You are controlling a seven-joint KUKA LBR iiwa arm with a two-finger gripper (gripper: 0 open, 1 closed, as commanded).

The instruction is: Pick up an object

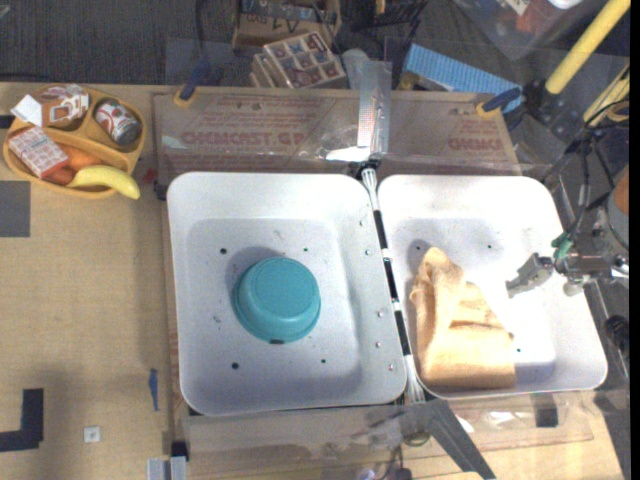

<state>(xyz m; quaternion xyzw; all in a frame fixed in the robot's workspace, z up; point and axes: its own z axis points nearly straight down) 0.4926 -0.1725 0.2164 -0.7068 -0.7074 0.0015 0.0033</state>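
- Camera view: a tan cloth (458,320), crumpled and folded, lies in the right bin (480,200) at lower centre-right of the frame, along the bin's left wall.
- The gripper (533,272) sits at the frame's right, over the right bin, just right of the cloth; whether it is open cannot be told, and nothing is seen in its grasp.
- A teal bowl (278,298), upside down, sits in the left bin (200,218).
- A yellow tray of toy food (72,140) stands at upper left.

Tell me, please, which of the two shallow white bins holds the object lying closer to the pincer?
The right-hand white bin: its crumpled tan cloth lies just beside the pincer, whereas the teal round bowl sits in the left white bin.
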